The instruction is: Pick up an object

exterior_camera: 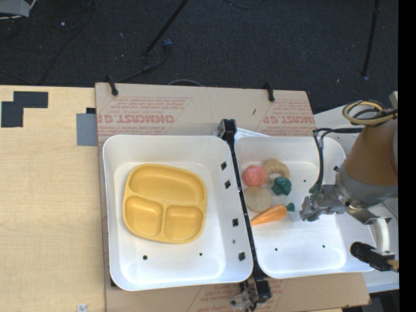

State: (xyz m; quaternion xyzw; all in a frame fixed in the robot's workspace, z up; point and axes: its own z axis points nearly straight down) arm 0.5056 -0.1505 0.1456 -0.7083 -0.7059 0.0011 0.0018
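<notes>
Floor [195, 38]: dark carpet, crossed by black cables.
Bench surface [45, 207]: light wood grain, bearing black and grey rectangular marks.
Cardboard sheet [195, 109]: brown, printed lettering, laid flat on the bench.
Light: even, soft shadows.

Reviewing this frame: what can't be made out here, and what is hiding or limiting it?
- Gripper in the camera view: small and dark over the right bin; finger state unreadable, and contact with anything cannot be told.
- Arm: cut off by the right edge.
- Pale round item: partly overlapped by the toy carrot; its identity is unclear.
- Beige item behind the teal toy: too blurred to name.
</notes>
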